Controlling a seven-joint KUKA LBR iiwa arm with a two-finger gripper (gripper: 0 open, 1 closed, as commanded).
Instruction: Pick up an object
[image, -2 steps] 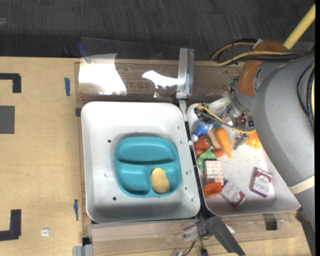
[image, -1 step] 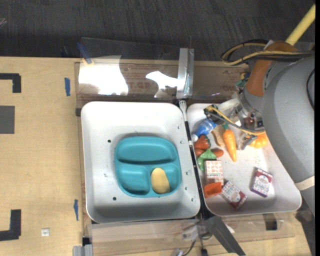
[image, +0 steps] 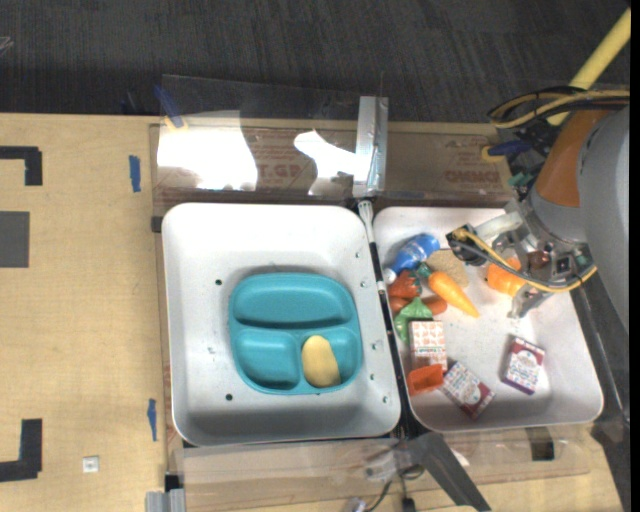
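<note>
My gripper (image: 517, 283) hangs over the upper right part of the right bin (image: 570, 395), below the arm's orange band. An orange piece (image: 502, 278) lies right at the gripper's tip; whether it is held or just lying under the gripper is unclear. To its left lie an orange carrot (image: 452, 291), a blue item (image: 412, 249), a red piece (image: 403, 287) and a green piece (image: 412, 311). A pink-and-white carton (image: 428, 340), a small orange-red piece (image: 425, 378), a patterned carton (image: 467, 387) and a maroon packet (image: 524, 365) lie nearer the front.
The left bin (image: 195, 300) holds a teal divided tray (image: 290, 300) with a yellow potato-like item (image: 320, 360) in its front right compartment. A metal post (image: 370, 145) stands behind the wall between the bins. Cables (image: 530, 105) run at the upper right.
</note>
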